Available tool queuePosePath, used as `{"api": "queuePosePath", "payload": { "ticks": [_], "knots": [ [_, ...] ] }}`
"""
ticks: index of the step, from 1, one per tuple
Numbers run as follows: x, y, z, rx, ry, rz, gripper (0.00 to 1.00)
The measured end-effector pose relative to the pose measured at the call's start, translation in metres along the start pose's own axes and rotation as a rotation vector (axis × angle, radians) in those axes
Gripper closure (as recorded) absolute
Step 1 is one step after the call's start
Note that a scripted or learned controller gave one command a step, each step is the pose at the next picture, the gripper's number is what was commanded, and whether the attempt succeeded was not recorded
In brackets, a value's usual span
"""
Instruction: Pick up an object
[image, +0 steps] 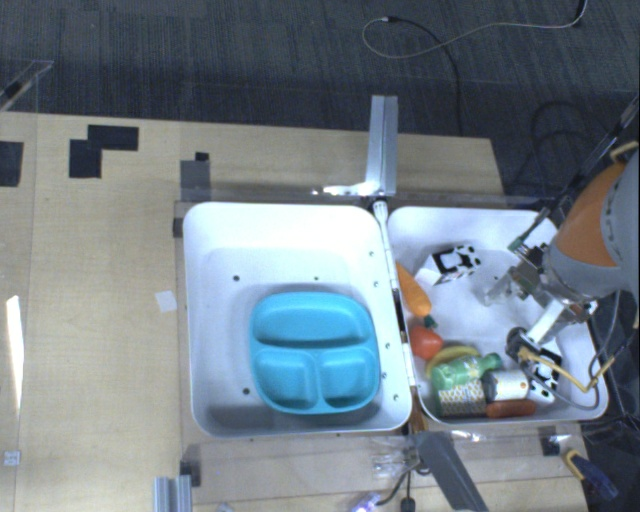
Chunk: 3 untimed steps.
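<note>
While arm reaches in over right rim of right bin (470, 222), gripper (500, 290) hangs above bare floor mid-bin; spread or closed, cannot tell. Pickable things crowd left wall and front edge: carrot (413, 290) along left wall, tomato (426, 342) below it, green bottle (462, 372), white cylinder (510, 386), red piece (510, 408) against front wall. Black-and-white toy (455, 262) near gripper, toward back. Back-right corner open. Left bin (230, 250): blue tray (315, 350) toward front, bare floor behind.
</note>
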<state>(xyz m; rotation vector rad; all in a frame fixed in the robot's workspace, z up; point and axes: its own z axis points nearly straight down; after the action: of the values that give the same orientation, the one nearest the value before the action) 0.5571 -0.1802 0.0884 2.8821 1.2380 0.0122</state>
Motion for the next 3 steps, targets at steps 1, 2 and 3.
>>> {"api": "queuePosePath", "payload": {
  "ticks": [1,2,3],
  "knots": [
    [-0.011,-0.006,-0.028,0.007,-0.005,-0.079,0.00],
    [0.040,0.051,0.002,0.002,-0.002,-0.090,0.00],
    [-0.004,0.018,0.000,0.001,0.001,0.009,0.00]
  ]
}}
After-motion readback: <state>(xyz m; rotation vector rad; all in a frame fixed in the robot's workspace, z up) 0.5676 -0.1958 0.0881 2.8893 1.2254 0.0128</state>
